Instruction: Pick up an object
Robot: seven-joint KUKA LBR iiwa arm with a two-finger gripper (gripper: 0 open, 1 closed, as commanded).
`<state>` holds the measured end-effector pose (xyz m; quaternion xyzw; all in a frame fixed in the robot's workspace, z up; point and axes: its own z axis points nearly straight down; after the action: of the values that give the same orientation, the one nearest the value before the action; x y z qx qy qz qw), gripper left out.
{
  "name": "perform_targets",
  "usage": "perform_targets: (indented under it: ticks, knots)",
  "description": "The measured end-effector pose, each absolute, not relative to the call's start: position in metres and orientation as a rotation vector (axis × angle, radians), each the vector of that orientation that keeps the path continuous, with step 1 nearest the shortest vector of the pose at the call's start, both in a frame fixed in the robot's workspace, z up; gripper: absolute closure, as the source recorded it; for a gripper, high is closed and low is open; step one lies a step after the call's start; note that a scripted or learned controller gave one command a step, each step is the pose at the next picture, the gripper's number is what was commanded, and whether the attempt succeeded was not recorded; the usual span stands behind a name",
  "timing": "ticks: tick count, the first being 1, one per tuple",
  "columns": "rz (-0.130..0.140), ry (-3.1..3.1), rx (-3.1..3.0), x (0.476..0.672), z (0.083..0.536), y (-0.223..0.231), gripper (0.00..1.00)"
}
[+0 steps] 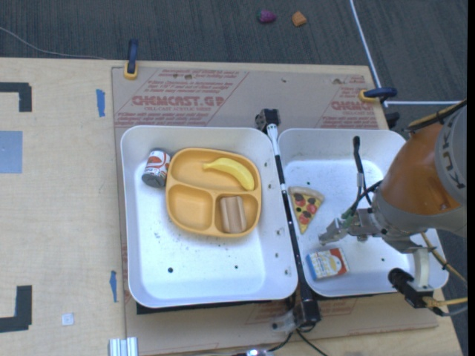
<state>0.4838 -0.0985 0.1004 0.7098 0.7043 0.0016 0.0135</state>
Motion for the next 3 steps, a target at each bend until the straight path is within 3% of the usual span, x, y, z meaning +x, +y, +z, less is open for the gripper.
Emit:
perform_targets:
  ticks: [1, 2, 3]
  knots:
    - [0.006, 2.213, 2.218, 0.481, 0.089, -0.094, 0.0]
    - [0.005, 2.194, 2.21, 0.484, 0.101, -0.099, 1.0]
    - [0.005, 2.195, 2.21, 0.484, 0.1, -0.099, 0.0]
